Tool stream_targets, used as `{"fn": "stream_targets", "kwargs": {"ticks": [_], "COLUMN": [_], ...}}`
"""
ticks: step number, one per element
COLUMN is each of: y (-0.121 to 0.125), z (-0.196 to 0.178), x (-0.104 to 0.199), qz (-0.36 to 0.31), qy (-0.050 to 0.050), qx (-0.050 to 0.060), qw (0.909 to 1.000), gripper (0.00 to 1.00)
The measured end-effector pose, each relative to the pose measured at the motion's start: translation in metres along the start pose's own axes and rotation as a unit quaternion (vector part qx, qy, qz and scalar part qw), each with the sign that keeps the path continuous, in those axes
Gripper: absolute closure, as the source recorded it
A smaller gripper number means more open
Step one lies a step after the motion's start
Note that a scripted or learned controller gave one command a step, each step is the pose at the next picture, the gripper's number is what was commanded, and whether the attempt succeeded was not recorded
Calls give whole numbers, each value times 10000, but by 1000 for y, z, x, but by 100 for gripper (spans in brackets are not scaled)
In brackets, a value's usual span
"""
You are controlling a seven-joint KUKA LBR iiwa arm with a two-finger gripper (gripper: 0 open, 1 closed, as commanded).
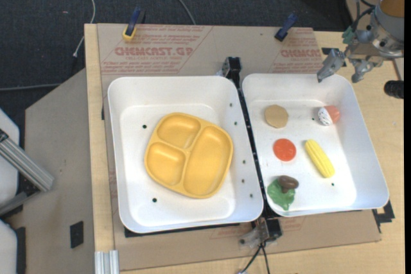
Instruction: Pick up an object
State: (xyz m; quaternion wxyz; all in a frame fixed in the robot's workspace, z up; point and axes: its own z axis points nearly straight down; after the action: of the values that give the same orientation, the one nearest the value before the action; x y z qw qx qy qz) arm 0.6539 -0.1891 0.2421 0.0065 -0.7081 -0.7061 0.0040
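Nothing is picked yet: the gripper hangs open and empty above the far edge of the right bin. Inside that bin, the corn, tomato and cookie all lie untouched.

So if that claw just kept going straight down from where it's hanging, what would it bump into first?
Probably the far rim of the right bin or the bare floor just inside it. The gripper hangs open above that back edge, apart from the food, though depth is hard to judge.
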Motion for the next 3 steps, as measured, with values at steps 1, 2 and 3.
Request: {"fn": "stream_targets", "kwargs": {"ticks": [1,2,3], "y": [2,-6,-10], "z": [-9,49,90], "x": [1,4,0], "qz": [-17,-15,-14], "qy": [-16,-6,-14], "qx": [-72,-39,-67], "qw": [10000,10000,10000], "gripper": [0,0,0]}}
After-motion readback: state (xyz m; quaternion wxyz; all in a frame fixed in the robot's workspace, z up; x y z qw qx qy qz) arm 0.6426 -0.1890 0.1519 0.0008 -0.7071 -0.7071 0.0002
